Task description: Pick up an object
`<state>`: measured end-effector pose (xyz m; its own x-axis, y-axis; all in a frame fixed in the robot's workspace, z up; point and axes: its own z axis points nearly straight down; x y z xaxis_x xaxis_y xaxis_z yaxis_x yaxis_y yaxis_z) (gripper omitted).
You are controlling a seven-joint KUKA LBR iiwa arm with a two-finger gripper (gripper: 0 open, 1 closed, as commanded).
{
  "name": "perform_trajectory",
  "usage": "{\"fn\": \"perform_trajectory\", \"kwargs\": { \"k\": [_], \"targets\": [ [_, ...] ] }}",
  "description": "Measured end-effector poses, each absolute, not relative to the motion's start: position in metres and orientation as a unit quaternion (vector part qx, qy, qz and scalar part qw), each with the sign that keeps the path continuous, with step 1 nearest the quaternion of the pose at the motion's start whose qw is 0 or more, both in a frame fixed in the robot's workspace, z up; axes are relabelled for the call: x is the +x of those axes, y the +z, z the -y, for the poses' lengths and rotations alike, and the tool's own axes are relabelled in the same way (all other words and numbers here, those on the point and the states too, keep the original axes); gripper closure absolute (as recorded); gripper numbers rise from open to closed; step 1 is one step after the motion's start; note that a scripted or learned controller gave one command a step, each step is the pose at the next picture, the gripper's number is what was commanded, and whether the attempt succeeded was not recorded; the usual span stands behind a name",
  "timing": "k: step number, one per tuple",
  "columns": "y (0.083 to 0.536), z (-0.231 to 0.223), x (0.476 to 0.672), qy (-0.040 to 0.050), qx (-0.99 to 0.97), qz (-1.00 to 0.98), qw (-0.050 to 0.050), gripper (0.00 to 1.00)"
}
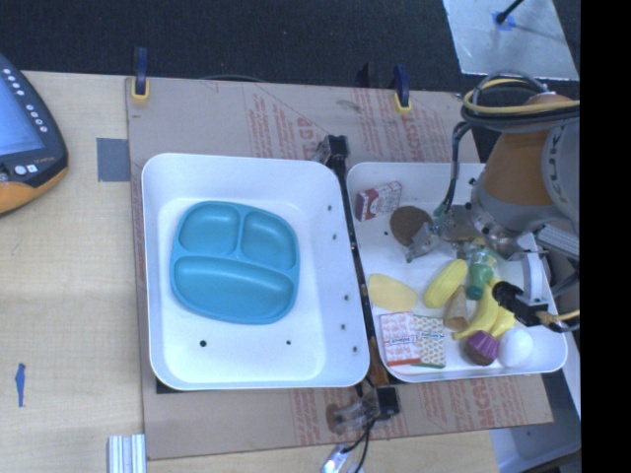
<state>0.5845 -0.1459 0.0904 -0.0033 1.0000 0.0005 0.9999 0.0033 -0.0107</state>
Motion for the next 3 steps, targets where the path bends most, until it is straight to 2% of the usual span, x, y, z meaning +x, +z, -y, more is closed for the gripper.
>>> {"fn": "perform_trajectory", "kwargs": {
  "k": [1,2,3],
  "targets": [
    [0.093,0.185,0.505,-0.0002,-0.705,0.709,0.008,0.0],
    [0.104,0.188,0.508,0.0016,-0.704,0.71,0.003,1.0],
    [0.101,0.101,0.545,-0.0005,-0.703,0.712,0.0,1.0]
  ]
}}
